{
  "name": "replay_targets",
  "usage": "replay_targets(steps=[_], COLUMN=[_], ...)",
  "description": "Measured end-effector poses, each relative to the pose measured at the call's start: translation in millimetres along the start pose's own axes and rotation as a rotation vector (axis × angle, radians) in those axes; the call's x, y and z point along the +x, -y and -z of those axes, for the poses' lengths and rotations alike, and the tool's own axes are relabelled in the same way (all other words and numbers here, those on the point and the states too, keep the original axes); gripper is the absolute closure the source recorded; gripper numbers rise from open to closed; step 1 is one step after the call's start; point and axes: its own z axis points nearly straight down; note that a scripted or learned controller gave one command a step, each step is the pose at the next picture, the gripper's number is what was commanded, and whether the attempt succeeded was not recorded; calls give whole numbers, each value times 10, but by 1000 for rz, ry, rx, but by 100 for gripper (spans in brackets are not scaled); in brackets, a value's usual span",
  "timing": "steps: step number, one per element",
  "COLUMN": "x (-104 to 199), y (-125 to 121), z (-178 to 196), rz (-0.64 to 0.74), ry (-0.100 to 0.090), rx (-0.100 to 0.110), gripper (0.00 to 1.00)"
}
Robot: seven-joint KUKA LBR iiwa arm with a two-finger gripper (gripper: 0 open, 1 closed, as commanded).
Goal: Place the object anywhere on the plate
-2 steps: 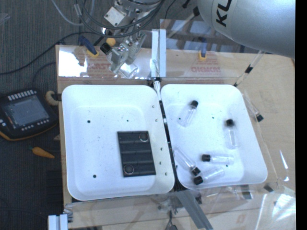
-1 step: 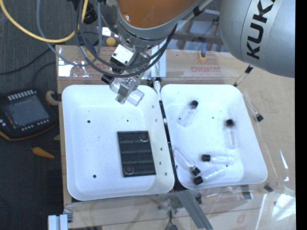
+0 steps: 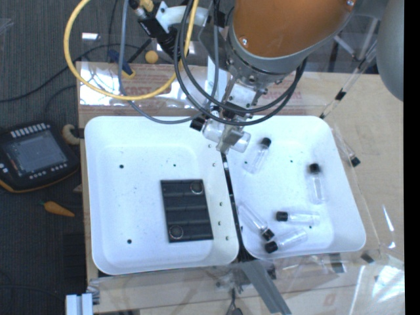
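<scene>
Gripper over the seam between both bins, pinching a clear vial.
Black plate sits in my left bin; more vials lie right.

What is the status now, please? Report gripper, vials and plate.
Gripper above the seam between bins, a clear vial at its tip; grip unconfirmed. Five vials loose in right bin. Black plate in left bin, unobstructed.

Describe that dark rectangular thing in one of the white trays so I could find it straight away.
Start at the left white bin, the one away from the arm. Near its middle, toward the divider, lies a flat black ribbed plate, with small round marks near its top and bottom. Unlike the clear black-capped vials scattered in the right bin, it is dark, rectangular and alone.
</scene>
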Motion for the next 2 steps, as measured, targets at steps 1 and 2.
replay_targets(steps=[1,2], x=[-394,-395], y=[321,322], z=[-4,-3], rz=[189,190], ry=[2,2], rx=[0,1], gripper=[100,0])
